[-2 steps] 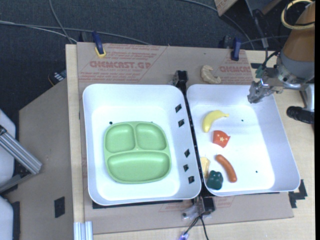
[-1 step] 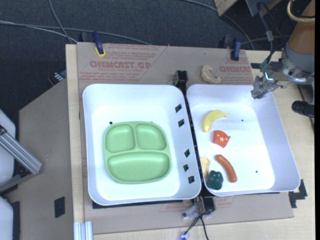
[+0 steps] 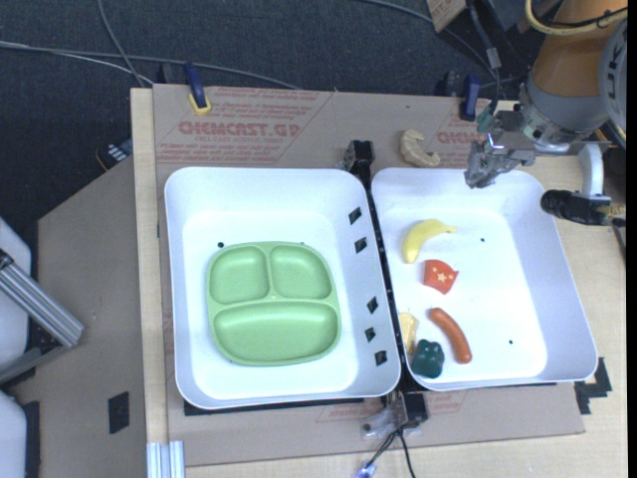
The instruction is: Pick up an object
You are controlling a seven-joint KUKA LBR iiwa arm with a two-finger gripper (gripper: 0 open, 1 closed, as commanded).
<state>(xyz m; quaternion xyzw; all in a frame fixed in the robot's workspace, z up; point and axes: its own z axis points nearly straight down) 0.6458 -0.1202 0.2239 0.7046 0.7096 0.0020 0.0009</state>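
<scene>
Gripper (image 3: 485,172) hangs over the far rim of the right bin (image 3: 557,267), nothing visible between its tips; whether it is released or clenched cannot be told from this angle. Right bin contents, all lying well apart from the gripper: yellow banana (image 3: 424,237) nearest the far side, red piece (image 3: 440,277) just below it, orange-red sausage (image 3: 451,335) nearer the front, dark green piece (image 3: 428,358) in the near-left corner beside a pale yellow piece (image 3: 407,331). Left bin (image 3: 189,267) holds a green divided tray (image 3: 273,304); a beige object (image 3: 418,148) lies on the surface beyond the bins.
</scene>
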